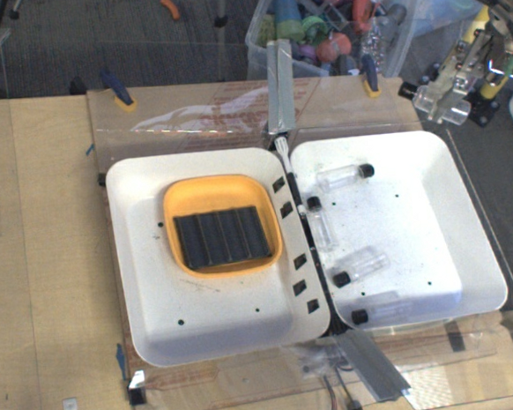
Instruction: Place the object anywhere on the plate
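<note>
An orange-yellow square plate (178, 199) sits in the left white bin (150, 314). A black ribbed rectangular slab (222, 237) lies flat on the plate and covers most of its lower middle. My gripper (443, 101) hangs at the upper right, beyond the far right corner of the right bin (435, 230), well away from the plate and the slab. Nothing shows between its fingers.
Several clear tubes with black caps lie in the right bin, among them one near the far edge (343, 175) and one at mid-bin (363, 262). A metal divider (281, 100) runs between the bins. A clear tub of coloured toys (334, 12) stands behind.
</note>
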